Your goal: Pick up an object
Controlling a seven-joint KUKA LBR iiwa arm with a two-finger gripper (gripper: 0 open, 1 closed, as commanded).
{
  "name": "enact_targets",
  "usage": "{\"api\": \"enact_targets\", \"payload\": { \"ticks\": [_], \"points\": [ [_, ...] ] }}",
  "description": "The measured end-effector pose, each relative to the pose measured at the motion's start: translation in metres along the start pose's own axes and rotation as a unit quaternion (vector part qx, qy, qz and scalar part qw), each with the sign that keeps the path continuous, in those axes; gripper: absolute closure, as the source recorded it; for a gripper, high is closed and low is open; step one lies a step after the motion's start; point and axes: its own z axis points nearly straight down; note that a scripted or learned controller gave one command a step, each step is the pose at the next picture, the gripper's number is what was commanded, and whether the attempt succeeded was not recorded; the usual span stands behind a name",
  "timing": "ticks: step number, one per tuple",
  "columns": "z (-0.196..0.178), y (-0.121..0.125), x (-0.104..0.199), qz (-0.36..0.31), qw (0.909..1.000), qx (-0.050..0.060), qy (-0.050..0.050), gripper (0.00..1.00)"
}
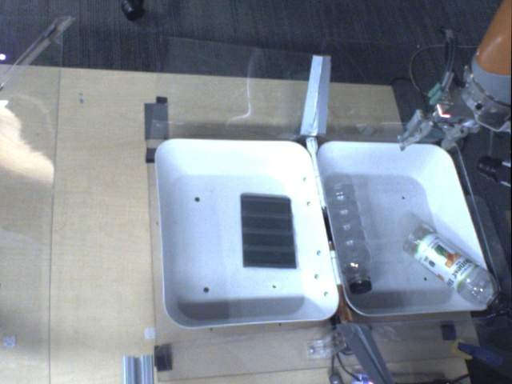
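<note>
We are seeing the gripper (432,122) hovering at the right bin's (384,162) far rim, jaws state unclear, while the clear plastic bottle (448,264) is lying near-right, looking light, slippery, round, best taken mid-body.

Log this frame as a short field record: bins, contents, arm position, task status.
left bin: holds a dark ribbed rectangular block, lying flat near the middle
right bin: holds two things
item 1: clear tube with dark cap, lying along the left wall
item 2: clear bottle with green and orange label, lying at the lower right
arm: at the upper right, tool above the right bin's far rim
task status: nothing picked up yet
</note>
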Motion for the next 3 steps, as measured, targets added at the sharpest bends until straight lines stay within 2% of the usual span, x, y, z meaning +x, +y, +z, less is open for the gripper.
{"api": "enact_targets", "payload": {
  "ticks": [1,2,3],
  "points": [
    [0.083,-0.042,-0.003,0.014,0.9999,0.0,0.0,0.0],
    [0.139,-0.092,-0.032,-0.025,0.9997,0.0,0.0,0.0],
    [0.172,-0.102,-0.046,-0.058,0.9983,-0.002,0.0,0.0]
  ]
}}
